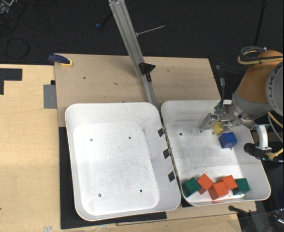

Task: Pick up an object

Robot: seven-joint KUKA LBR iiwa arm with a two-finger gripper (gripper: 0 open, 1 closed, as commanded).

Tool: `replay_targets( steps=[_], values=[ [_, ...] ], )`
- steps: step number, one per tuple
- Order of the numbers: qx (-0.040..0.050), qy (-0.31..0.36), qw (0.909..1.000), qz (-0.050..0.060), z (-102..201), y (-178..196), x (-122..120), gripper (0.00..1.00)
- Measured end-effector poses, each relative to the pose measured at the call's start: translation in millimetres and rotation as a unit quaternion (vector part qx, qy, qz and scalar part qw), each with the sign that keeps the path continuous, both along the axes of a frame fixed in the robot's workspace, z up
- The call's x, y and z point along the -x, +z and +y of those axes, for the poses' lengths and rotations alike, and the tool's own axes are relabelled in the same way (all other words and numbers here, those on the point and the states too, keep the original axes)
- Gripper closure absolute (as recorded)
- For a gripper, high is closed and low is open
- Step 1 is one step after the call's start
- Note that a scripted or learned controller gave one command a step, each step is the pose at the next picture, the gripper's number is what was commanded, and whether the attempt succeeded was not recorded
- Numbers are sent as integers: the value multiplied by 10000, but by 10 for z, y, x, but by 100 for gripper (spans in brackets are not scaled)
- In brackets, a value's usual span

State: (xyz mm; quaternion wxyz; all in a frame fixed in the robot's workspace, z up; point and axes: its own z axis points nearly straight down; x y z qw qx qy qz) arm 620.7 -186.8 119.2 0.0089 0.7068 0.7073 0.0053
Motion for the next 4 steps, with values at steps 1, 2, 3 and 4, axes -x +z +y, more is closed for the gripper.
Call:
replay_targets(
  steps=[1, 2, 3, 4],
  values=[
    [9, -16, 10000, 1, -16, 85, 4, 100],
    [-17, -2, 10000, 78, -88, 698, -45, 100],
    [-22, 2, 10000, 88, -100, 1033, -50, 100],
    [-38, 14, 9999, 115, 359, 1140, 186, 100]
  ],
)
